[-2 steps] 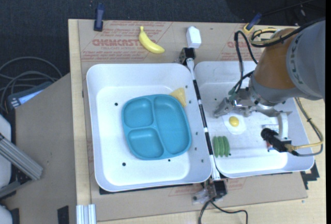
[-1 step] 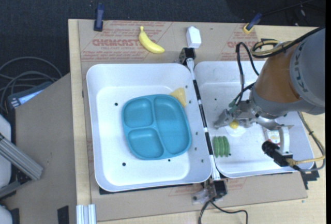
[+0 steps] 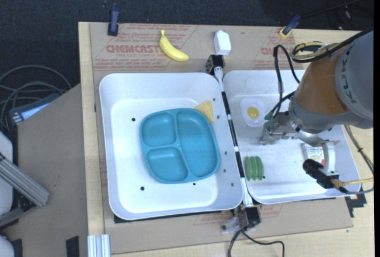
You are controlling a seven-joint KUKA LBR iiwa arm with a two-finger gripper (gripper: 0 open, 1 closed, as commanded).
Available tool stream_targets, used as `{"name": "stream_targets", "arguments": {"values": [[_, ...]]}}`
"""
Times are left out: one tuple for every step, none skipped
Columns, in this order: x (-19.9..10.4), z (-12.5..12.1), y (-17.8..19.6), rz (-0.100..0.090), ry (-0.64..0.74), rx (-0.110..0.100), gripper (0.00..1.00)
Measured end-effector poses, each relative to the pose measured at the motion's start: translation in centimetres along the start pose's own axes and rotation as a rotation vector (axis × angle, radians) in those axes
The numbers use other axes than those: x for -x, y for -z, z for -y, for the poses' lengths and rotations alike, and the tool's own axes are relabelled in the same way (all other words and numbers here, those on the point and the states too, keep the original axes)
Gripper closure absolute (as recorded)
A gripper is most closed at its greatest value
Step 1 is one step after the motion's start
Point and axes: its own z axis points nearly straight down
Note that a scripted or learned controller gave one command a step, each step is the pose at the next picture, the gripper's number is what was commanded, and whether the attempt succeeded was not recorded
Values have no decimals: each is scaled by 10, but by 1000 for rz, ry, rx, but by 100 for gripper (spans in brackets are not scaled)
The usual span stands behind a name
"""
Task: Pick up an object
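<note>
In the right bin my gripper hangs low over the floor, its arm coming in from the right. Just to its upper left lies a toy fried egg, white with a yellow yolk. A green ridged toy vegetable lies below the gripper near the bin's left wall. A small white packet with red print shows beside the wrist on the right. I see nothing between the fingertips.
The left bin bears a blue divided plate and a yellow wedge at the plate's upper right. A toy banana lies on the board behind the bins. Cables run along the right bin's far edge.
</note>
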Motion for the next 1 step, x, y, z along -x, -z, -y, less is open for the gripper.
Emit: {"name": "stream_targets", "arguments": {"values": [[0,0,0,0,0,0,0]]}}
